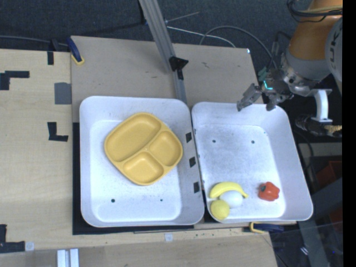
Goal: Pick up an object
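My gripper [257,98] hangs above the far rim of the right bin [289,143], fingers spread apart and holding nothing. The candidates lie well apart from it, along that bin's near wall: a banana [227,189] resting against a white egg-like ball [236,199], a lemon [220,209] touching both, and a red pepper-like piece [268,191] standing alone to their right. The left bin [89,160] carries a yellow divided plate [143,148]. I judge the red piece the soundest target: it is isolated, so the fingers can straddle it without nudging neighbours. I would centre directly overhead, align the fingers clear of the bin wall, and descend fully before closing.
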